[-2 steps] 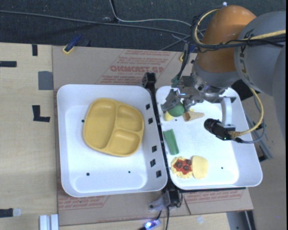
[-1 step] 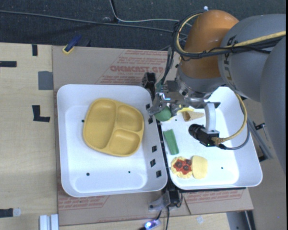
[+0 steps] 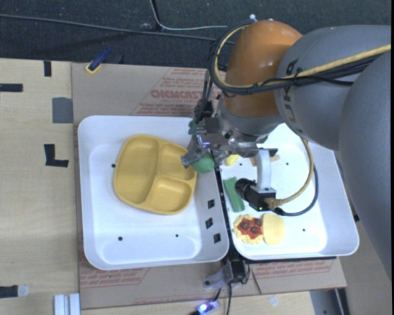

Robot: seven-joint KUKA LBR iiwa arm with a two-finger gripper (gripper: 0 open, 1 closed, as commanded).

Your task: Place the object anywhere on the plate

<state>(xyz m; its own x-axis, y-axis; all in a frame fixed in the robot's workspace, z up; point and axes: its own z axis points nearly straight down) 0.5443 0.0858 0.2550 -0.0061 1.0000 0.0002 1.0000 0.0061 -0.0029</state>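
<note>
A yellow divided plate [image 3: 151, 174] lies in the left white bin [image 3: 102, 241]. My gripper [image 3: 201, 155] hangs over the plate's right rim, close to the wall between the two bins. A small dark green object [image 3: 202, 165] sits between its fingertips, and the fingers are shut on it. The object hovers at the plate's right edge, above the rim. The arm's orange band and grey wrist hide the back part of the right bin.
The right bin [image 3: 328, 238] holds a green stick-shaped piece [image 3: 233, 193], a pizza-slice toy [image 3: 249, 229], a pale yellow piece [image 3: 273, 228] and a small yellow bit [image 3: 231, 160]. A black cable [image 3: 302, 195] loops over that bin.
</note>
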